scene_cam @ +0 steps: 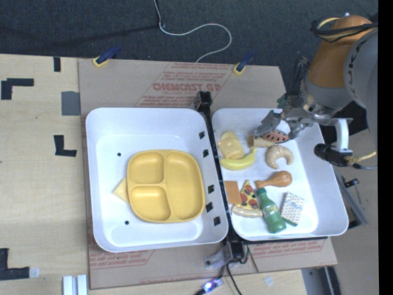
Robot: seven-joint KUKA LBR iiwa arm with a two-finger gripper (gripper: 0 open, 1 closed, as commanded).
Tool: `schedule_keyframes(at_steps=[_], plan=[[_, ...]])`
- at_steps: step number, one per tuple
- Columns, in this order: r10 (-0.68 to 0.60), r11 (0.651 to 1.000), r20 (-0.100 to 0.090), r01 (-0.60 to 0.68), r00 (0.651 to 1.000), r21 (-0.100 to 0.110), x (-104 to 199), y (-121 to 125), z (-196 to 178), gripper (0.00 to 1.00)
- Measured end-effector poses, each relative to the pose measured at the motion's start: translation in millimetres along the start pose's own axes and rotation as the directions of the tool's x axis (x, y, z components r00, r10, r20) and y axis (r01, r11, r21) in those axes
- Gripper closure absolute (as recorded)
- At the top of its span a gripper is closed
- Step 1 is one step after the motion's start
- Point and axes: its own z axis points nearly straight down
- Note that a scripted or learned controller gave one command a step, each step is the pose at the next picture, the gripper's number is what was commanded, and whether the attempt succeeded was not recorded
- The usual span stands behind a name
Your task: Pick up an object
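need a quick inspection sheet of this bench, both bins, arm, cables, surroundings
surface: two white bins side by side on a cardboard sheet over a wooden bench; left bin, right bin.
job's things: right bin holds a banana, a croissant, a drumstick, a pizza slice, a green bottle, a small patterned packet, a pale yellow piece and an orange-brown block.
clutter: yellow divided plate in the left bin.
grippers: gripper low over the far side of the right bin, above a toy I cannot identify.
cables: white cable looping across the dark floor beyond the bench.
surroundings: black tape marks on the bench, blue-and-yellow clamps at the cardboard's far edge.
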Motion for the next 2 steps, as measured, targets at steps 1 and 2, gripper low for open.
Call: schedule_keyframes(at_steps=[1, 2], plan=[[-0.003, 1.0, 0.002, 0.003, 1.0, -0.014, 0, 3, -9, 0.0], [-0.003, 1.0, 0.003, 0.003, 1.0, -0.011, -2, 3, 35, 0.0]])
